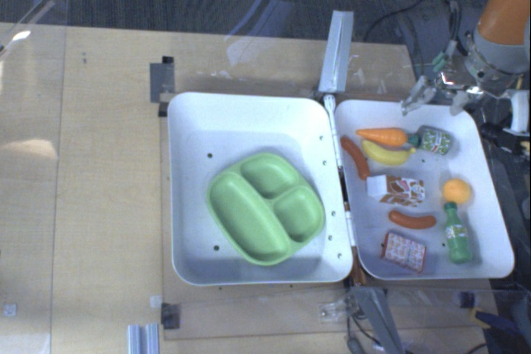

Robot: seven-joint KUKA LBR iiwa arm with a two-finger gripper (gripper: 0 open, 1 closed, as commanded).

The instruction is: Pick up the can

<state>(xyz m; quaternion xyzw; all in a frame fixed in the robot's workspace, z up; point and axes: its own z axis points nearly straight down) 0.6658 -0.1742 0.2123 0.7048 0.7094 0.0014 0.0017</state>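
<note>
So the hand [435, 97] was hovering over the far edge of the right bin [494, 221], fingers spread open with nothing between them; the arm [506, 12] came in from the upper right, orange band showing. The can [433, 140] was lying on its side in that same bin, near the far end, just below the hand but not touching it as far as I could see; its green-and-white label faced up. Right beside it on the left sat a carrot [382, 135] over a banana [387, 153], and a sausage [355, 157] lay tilted near the bin's left wall; further toward the near end there was a small carton [401, 191], an orange [456, 191], a second sausage [412, 220], a green bottle [456, 235] and a red packet [404, 250]. The left bin [191, 178] held a green divided plate [265, 206]; both bins sat on the wooden surface [83, 178].
</note>
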